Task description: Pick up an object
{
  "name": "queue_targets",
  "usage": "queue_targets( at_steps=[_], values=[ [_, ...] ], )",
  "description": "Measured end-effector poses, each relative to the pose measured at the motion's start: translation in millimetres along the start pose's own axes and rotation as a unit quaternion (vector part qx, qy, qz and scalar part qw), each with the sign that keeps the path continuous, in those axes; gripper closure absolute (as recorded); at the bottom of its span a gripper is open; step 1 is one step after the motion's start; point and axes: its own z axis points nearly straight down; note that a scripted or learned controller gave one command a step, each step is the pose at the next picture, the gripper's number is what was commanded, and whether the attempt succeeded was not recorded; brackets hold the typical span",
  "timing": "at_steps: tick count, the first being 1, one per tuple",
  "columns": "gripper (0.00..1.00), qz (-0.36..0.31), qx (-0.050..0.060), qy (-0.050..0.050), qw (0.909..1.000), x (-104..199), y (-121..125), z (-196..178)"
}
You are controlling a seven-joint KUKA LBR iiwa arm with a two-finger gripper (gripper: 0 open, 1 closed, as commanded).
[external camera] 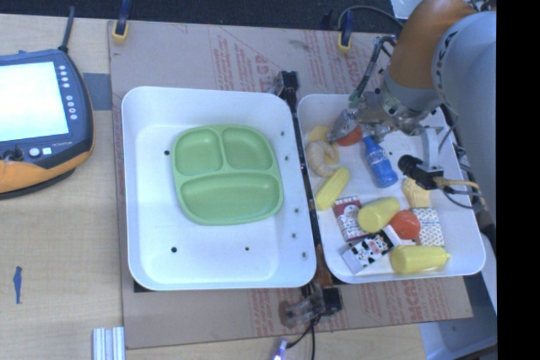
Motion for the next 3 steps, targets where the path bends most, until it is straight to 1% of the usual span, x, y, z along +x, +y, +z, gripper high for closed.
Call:
queue_targets(
  at_steps=[1, 2, 3],
  values=[
    [0.0, 0.0, 0.001, 0.0, 1.0, 10, 0, 0],
    [0.0, 0.0, 0.002, 0.0, 1.0, 28, 0, 0],
    [1.0, 0.0, 0.003, 0.0, 1.0, 27, 0, -10]
  ],
)
